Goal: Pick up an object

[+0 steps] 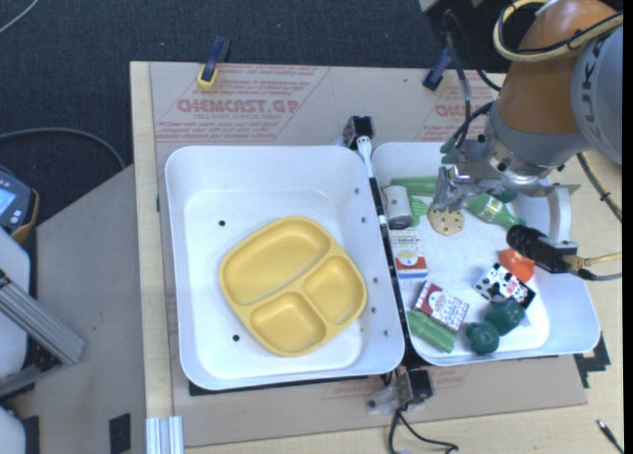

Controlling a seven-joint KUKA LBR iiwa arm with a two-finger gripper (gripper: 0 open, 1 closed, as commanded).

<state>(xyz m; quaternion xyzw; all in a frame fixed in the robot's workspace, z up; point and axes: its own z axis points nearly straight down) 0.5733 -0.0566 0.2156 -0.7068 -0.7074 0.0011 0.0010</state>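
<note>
Disc [447, 221], round and tan with small holes, lies in the right bin [579, 328], near the bin's 11 o'clock. The gripper [452, 188] hangs right over it, very close. I cannot tell if the gripper is spread or closed, and I cannot tell if it touches the disc. Nothing looks lifted yet, so I think the pick is not done. Grabbing and raising is left to do.

From the disc, a green toy [492, 208] sits at 3 o'clock and a small can [398, 207] at 9 o'clock. A red and white box [441, 307] lies at 6 o'clock. A dark green lump [495, 325] is near 5 o'clock, farther off.

The left bin [193, 244] holds a yellow tray [292, 284] with three parts. Both bins sit on a brown board [257, 101] with red letters. A yellow clamp [209, 68] grips the board's far edge. The floor [79, 46] is dark carpet.
</note>
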